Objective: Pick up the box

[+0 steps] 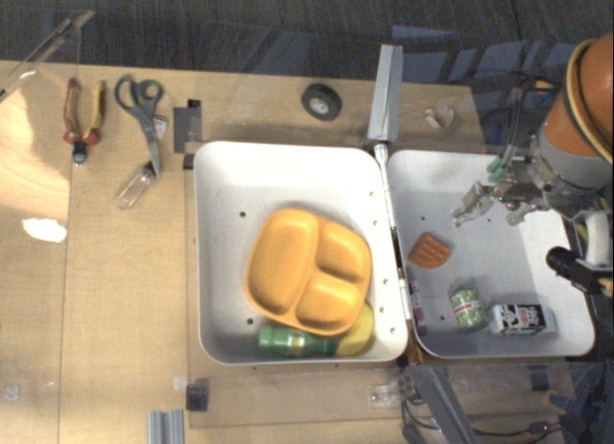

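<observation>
Two bins (pixel 288 159), one tray (pixel 309 269), one box (pixel 519 317), one can (pixel 467 307), one scissors (pixel 144 111).

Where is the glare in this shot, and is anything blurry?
Camera view: glare washes the bench's left side; the arm's orange band looks soft at the right; the box and the left bin are evenly lit with faint shadows.

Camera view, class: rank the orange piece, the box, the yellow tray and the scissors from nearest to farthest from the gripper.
Measured from the gripper over the right bin:
1. Orange piece, right bin, just below-left.
2. Box, right bin's near edge.
3. Yellow tray, left bin.
4. Scissors, bench far left.
</observation>
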Controlling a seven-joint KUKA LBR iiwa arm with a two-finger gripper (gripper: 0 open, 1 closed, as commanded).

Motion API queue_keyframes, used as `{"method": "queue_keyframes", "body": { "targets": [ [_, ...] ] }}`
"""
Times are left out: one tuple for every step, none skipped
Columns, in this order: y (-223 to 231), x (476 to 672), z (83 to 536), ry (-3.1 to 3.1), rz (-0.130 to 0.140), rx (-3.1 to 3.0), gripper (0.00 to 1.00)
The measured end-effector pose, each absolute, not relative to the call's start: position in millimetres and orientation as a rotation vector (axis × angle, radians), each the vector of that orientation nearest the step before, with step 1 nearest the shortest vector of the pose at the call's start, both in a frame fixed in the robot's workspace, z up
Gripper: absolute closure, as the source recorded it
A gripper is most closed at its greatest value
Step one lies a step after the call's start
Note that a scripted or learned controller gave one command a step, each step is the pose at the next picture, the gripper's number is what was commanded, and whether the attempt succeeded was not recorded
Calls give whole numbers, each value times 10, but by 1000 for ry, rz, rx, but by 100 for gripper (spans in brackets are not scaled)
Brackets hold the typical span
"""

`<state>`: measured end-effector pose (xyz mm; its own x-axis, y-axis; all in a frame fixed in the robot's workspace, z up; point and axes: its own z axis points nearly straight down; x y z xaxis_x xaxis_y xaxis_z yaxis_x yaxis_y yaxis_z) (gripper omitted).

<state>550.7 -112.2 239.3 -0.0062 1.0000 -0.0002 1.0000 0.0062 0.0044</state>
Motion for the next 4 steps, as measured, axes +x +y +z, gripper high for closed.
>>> {"method": "queue_keyframes", "body": {
  "targets": [
    [-559,5887,1844,2312,3,2124,0],
    [-1410,5580,1600,2205,4,2232,0],
    [-855,4883,1742,1959,5,2455,0],
    [-1208,5008,2706,1819,7,2556,0]
  ]
}}
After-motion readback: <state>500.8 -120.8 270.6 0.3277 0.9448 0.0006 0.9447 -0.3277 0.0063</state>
